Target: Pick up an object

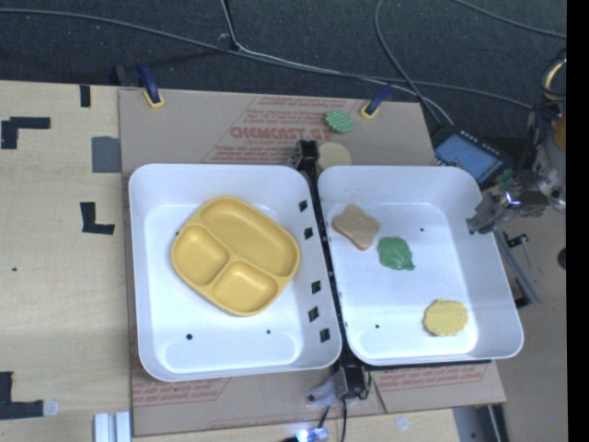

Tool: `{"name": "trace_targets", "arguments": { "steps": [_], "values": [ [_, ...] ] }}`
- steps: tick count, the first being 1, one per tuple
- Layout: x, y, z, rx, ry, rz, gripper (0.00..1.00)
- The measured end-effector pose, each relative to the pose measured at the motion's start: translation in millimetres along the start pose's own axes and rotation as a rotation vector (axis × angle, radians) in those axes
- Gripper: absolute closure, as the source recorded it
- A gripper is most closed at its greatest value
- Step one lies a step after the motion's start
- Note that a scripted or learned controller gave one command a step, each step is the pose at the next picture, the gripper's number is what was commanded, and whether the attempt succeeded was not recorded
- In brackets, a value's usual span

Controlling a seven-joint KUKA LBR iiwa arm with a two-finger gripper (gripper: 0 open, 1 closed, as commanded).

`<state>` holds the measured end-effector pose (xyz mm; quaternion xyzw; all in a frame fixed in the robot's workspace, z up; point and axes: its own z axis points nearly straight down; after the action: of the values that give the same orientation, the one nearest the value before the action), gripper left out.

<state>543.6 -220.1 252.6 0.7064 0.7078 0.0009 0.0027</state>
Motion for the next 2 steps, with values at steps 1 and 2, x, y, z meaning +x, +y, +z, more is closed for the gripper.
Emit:
{"name": "trace_targets", "arguments": {
  "steps": [1,2],
  "values": [
    [0.2,0.6,-13.6,0.005,0.002,0.001,1.00],
    [54.3,14.3,-17.8,0.005,0.002,-0.004,1.00]
  ]
}}
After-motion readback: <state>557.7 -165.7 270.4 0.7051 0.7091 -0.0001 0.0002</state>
